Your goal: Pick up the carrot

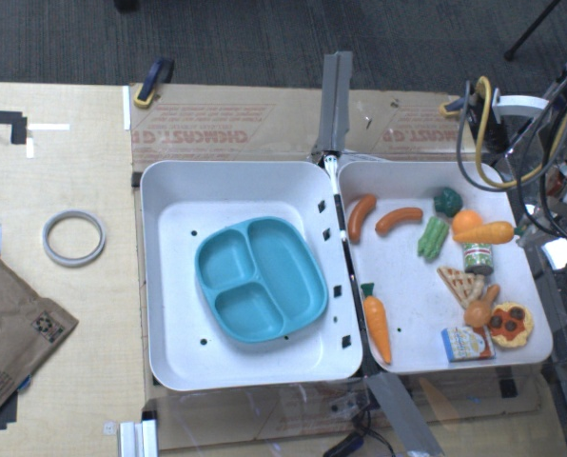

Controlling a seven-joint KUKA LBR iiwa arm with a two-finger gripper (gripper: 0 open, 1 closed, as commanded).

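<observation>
The carrot lies in the right bin, against the wall nearest the blue tray. The hand's state: cannot tell. Descend beside that wall, straddling the carrot's width.

This is a robotics lab or test workshop. A plywood bench carries two white bins, taped cardboard at twelve o'clock, and a tape roll at nine o'clock. Loose cables hang at two o'clock, and grey office carpet lies beyond. Toy food fills the three o'clock bin.
</observation>
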